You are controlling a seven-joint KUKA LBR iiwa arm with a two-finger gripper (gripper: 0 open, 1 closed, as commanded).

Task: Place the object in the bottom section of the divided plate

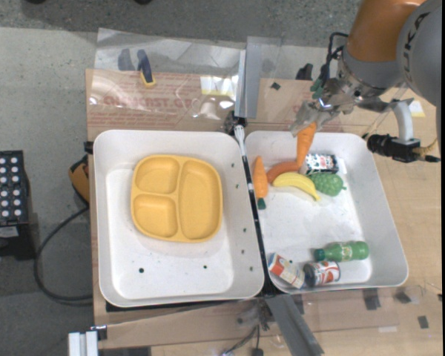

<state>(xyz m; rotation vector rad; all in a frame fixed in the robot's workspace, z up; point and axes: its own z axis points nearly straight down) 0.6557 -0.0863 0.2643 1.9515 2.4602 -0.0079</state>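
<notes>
- Holding a carrot [305,144] between the fingers, the gripper [317,115] hangs over the right bin's [378,199] far edge.
- Divided plate [177,197]: left bin [119,273] centre.
- Advice: carry high, release low over the bottom section.

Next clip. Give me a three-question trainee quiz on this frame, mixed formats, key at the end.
1. True or false: the yellow plate lies in the left bin.
2. What hangs from the pincer? A) banana B) carrot C) bottle
3. Fill in: the green bottle lies in the ____ bin, near the cans.

Key
1. True.
2. B. The carrot hangs from the pincer over the right bin; a second carrot and the banana lie below.
3. Right.
</notes>
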